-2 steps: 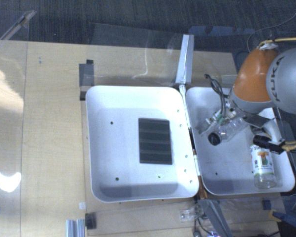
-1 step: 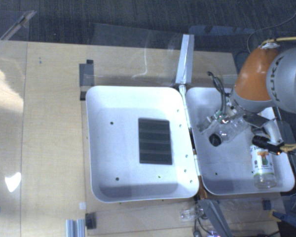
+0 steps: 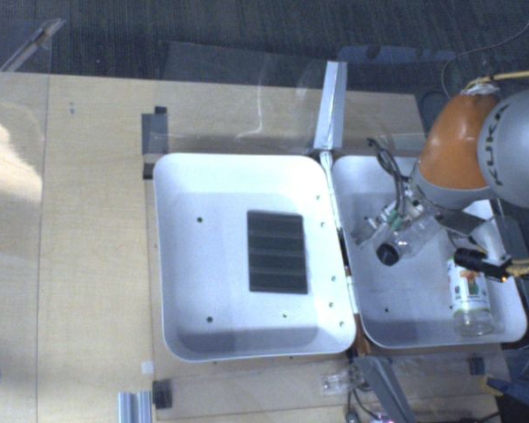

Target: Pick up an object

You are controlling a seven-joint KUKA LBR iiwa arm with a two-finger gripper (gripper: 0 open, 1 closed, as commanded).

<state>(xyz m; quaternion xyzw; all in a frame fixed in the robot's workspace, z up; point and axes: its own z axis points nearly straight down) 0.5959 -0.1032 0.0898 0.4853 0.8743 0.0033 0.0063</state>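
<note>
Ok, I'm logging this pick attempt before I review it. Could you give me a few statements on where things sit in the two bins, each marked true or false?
1. A black ribbed slab lies flat near the middle of the left-hand bin in the view. True.
2. The clear bottle lies in that same bin. False: it lies in the right-hand bin, near its lower right corner in the view.
3. The gripper is over the right-hand bin. True.
4. The gripper is on the bottle. False: it is over the upper left part of that bin, apart from the bottle.
</note>
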